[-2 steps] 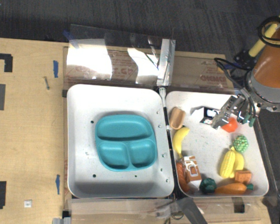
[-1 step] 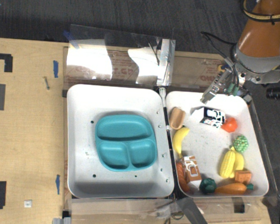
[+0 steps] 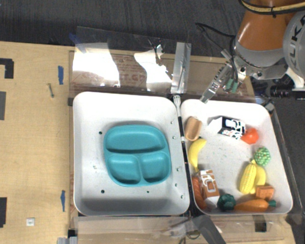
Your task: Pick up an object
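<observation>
The right bin (image 3: 280,166) holds several toy foods: a yellow banana (image 3: 196,152), a tan cup (image 3: 193,127), a black-and-white packet (image 3: 232,127), a red tomato (image 3: 249,136), a green bumpy piece (image 3: 263,156), a corn cob (image 3: 248,176), a carrot (image 3: 250,204), a small carton (image 3: 208,183) and a dark green piece (image 3: 226,201). My gripper (image 3: 209,94) hangs over that bin's far rim near its left corner, slanting down and left. Nothing shows in it. It stands apart from every object, closest to the tan cup and the packet.
A teal divided plate (image 3: 137,154) lies in the left bin (image 3: 85,141). A metal bar (image 3: 180,69) and shiny plastic sheeting (image 3: 119,66) lie behind the bins. The grey and orange arm (image 3: 264,28) fills the top right corner.
</observation>
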You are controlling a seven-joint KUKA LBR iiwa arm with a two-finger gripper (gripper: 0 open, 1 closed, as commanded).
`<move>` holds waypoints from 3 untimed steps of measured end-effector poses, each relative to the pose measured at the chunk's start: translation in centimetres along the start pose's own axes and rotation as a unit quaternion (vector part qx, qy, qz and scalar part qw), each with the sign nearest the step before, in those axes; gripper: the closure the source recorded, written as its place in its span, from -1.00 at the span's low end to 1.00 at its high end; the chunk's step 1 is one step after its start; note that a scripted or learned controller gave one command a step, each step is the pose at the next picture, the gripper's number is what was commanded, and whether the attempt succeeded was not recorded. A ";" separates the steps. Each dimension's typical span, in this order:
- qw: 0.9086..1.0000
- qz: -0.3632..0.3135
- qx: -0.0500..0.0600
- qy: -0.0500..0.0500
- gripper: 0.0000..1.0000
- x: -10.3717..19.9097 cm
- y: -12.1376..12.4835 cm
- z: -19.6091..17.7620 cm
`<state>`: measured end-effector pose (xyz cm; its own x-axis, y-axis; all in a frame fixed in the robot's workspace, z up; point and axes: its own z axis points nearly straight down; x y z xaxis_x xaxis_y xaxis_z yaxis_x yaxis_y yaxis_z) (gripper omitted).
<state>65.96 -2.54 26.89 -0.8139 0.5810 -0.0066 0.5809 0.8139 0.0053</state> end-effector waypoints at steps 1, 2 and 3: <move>1.000 0.001 0.003 0.003 1.00 0.8 1.0 1.6; 1.000 -0.031 0.001 0.000 1.00 0.7 1.0 0.7; 0.998 -0.058 0.002 0.003 1.00 1.6 0.4 2.6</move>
<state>64.91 -1.34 24.30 -0.8760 0.4823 -0.0010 0.4823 0.8760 -0.0001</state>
